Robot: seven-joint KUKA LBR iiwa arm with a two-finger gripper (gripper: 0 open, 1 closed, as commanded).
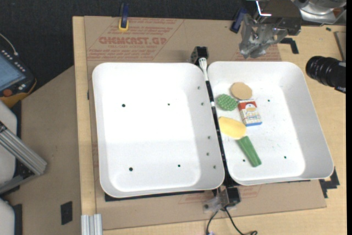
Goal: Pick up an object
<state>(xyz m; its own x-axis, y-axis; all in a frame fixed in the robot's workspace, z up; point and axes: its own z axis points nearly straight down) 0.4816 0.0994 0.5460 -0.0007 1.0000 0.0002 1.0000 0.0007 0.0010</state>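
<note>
The gripper (257, 48) is seen hanging over the far edge of the right bin (308, 118), up above the cardboard-covered tabletop (82, 91); nothing is caught between it and the bin, and honestly whether it's spread or closed can't be told from this angle, too much clutter and blur up there.

All the stuff is bunched up in the left part of the right bin; a tan round piece (241, 90) is sat at the far end of the group, with a green ridged disc (226, 101) just beside it on the left; a small red and white box (250, 113) is placed just nearer than the tan piece; a yellow lemon-like thing (232, 127) is touching a green stick (249, 151), which is angled toward the near right.

The left bin (110, 135) is parked right alongside, the two rims touching down the middle.
</note>
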